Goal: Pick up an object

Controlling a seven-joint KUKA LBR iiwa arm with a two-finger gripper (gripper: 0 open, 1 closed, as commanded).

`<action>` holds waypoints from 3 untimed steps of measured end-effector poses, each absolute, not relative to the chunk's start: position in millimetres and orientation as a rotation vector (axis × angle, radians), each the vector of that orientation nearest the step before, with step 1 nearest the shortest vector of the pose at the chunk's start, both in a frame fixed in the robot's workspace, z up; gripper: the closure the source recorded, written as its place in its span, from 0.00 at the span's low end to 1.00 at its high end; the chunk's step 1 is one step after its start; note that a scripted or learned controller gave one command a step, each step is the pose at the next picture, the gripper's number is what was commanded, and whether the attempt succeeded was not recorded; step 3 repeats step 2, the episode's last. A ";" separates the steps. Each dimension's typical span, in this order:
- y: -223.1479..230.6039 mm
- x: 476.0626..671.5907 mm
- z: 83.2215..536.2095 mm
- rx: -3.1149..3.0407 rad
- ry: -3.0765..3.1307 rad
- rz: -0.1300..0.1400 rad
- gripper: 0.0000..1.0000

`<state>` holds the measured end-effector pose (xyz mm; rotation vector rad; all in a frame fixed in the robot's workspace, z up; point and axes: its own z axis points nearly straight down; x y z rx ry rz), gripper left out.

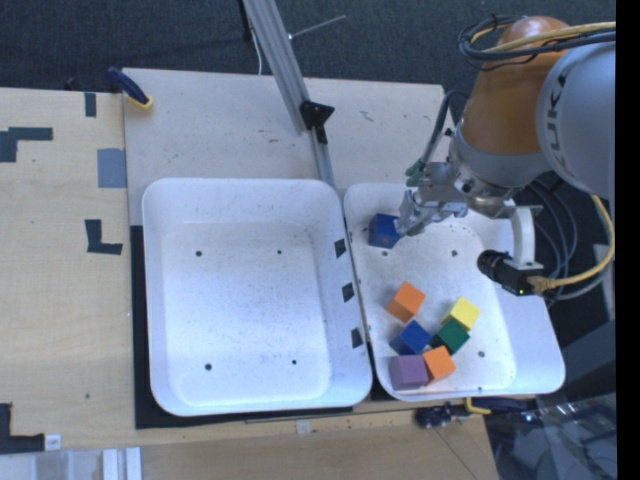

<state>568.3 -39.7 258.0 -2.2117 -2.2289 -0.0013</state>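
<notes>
Grey arm [560, 98] overhead, hand [412, 218] low in right bin [530, 368], grip state indeterminate. Blue cube [383, 231] touching fingertips, near bin's left wall. Cluster of coloured cubes [430, 336] further front. Left bin [240, 298] beside.

Colours on the bench
Bins [240, 193] white, finely speckled. Cubes: two blue [384, 231] [411, 338], two orange [406, 300] [439, 363], one yellow [464, 314], green [452, 336], purple [408, 371]. Arm [560, 98] grey with orange band.
</notes>
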 end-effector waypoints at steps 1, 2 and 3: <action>3.6 581.4 248.9 -2.214 -2.227 0.002 1.00; 59.3 596.5 236.5 -2.213 -2.228 0.001 1.00; 59.3 596.5 236.5 -2.213 -2.228 0.001 1.00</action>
